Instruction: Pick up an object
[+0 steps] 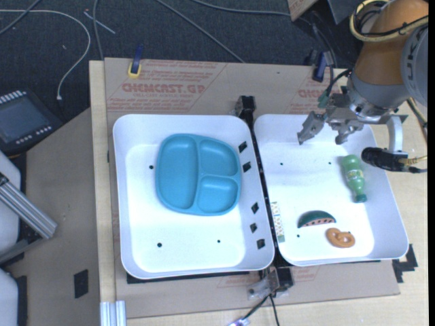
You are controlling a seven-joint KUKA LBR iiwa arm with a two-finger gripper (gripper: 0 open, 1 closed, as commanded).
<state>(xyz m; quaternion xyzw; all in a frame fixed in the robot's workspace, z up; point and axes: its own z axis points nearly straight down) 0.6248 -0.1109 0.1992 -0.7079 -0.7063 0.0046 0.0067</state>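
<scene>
three toys lie lower right in the right bin (292,250): bottle (353,177), melon slice (317,219), pretzel (340,238). my pincer (322,136) hangs spread and unladen above them, free to drop.

A single camera hangs fixed above the table (102,182), looking down at a slant from moderate height. It takes in both white bins whole, the left bin (129,202) and the right bin (380,243), plus dark floor with cables beyond the far edge. The arm (391,39) enters from the upper right.
</scene>
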